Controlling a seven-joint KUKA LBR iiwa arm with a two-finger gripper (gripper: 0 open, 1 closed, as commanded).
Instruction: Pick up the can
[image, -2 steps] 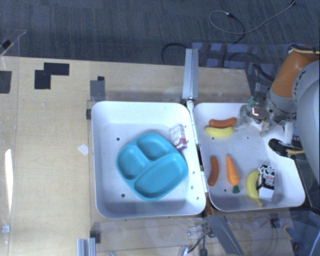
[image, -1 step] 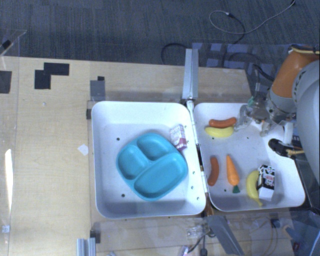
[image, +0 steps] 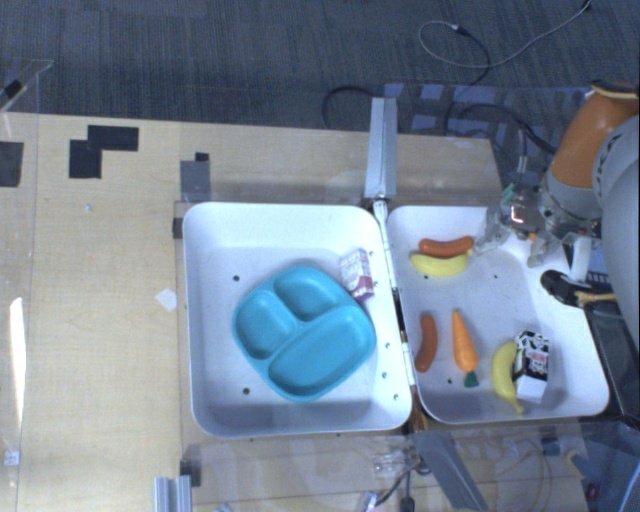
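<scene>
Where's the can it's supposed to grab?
The can lies in the left bin, near its right wall, touching the upper right edge of the blue divided plate.

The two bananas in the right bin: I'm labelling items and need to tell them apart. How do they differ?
The upper banana lies crosswise near the bin's far side, touching a hot dog; the lower banana runs lengthwise near the front, beside the milk carton. The upper banana looks paler and plumper, the lower banana a stronger yellow and slimmer. Both are yellow, curved and lie flat in the right bin.
</scene>
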